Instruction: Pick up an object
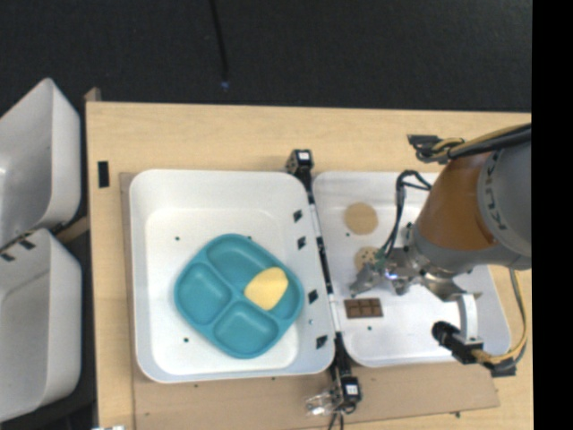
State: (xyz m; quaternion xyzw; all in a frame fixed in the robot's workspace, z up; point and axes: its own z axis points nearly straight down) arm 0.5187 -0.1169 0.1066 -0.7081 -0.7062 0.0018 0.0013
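Observation:
The arm reaches in from the right over the right bin (421, 352). My gripper (369, 276) hangs low at that bin's left side, right beside a small tan lumpy piece (365, 257). A brown chocolate-bar piece (363, 308) lies flat just below the gripper. Farther back in the same bin sits a round tan cookie (361, 218). In the left bin (152, 240), a yellow lemon-like piece (267, 288) rests on a blue divided plate (210, 294). The fingertips are too small and dark to read.
A black clamp (299, 160) sits at the back of the seam between the bins, and another fitting (343, 390) at the front. Cables (407, 191) run from the wrist. White bin-like shapes (31, 168) stand off the bench at the left.

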